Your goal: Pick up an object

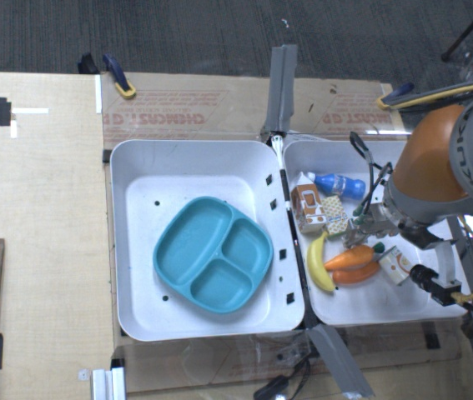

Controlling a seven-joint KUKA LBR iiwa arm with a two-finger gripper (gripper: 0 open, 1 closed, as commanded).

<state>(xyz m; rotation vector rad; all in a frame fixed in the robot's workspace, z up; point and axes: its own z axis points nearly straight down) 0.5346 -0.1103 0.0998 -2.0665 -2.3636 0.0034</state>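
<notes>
arm (445, 161): you're looking at it reaching in from the right, grey with that orange band bulging over the right bin's far right side, wrist angling down toward the pile.

gripper (361, 233): it's hanging right over the clutter, just above the carrot's leafy end. Honestly you can't tell how wide it's sitting, the wrist and cables are blocking that bit.

right bin (361, 311): this one's holding all the pickable stuff, bunched in the middle and toward the divider.

carrot (353, 259): orange toy carrot lying on its side, right under the gripper, touching the banana's lower end.

banana (319, 265): yellow, curving along the left side of the pile, just beside the carrot and below the boxes.

brown box (304, 207): sitting close to the bin's left wall, next to a small checkered block (333, 215).

blue bottle (340, 185): lying flat at the far side of the pile, cap pointing left.

white packet (396, 265): small white thing with red marking, just right of the carrot, partly tucked under the arm's gear.

left bin (128, 223): it's carrying a teal divided plate (213, 253), three sections, sitting tilted in the middle.

what's crowding you: banana, carrot, block and packet are all packed tight around the gripper, so nothing there is sitting apart from its neighbours.
</notes>
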